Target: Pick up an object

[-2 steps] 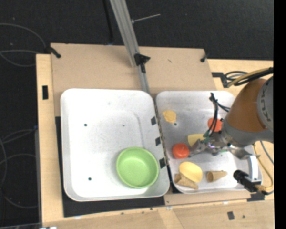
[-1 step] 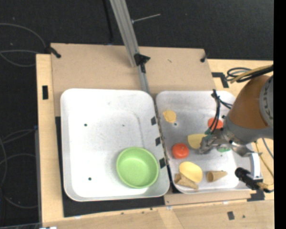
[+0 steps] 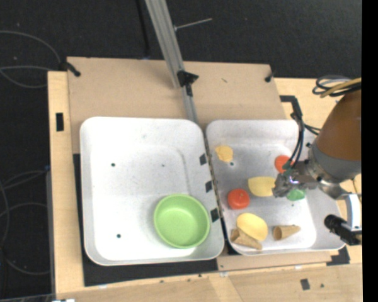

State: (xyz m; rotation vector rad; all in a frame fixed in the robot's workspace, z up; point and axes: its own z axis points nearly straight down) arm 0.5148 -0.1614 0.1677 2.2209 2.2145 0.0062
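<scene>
Pale yellow, rounded object (image 3: 261, 186) lies on the floor of the right bin (image 3: 252, 133), touching or just beside the jaws on their left. The gripper (image 3: 283, 187) is low over it; whether the jaws are open or closed cannot be told. Judged progress: approach made, grasp unconfirmed, lift remaining. A green piece (image 3: 296, 195) sits just right of the jaws, an orange-red one (image 3: 281, 163) just beyond.
</scene>
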